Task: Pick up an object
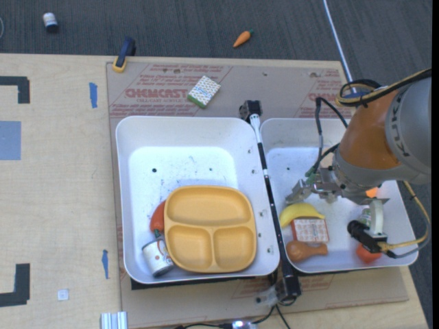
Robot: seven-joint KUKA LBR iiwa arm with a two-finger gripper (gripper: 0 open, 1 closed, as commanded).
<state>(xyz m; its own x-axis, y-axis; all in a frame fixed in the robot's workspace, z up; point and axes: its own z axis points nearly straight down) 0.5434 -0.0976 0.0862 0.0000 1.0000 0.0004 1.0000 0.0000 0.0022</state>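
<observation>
The banana (302, 214) lies in the right bin (288, 157), touching a box (311, 231) and near a drumstick (305, 251). The gripper (304, 190) hangs just above it, likely lining up a grasp; I cannot tell its state.

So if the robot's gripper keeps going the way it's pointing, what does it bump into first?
Probably the banana. The gripper points down and left in the right bin, just above it. Depth is hard to judge from this slanted view.
</observation>
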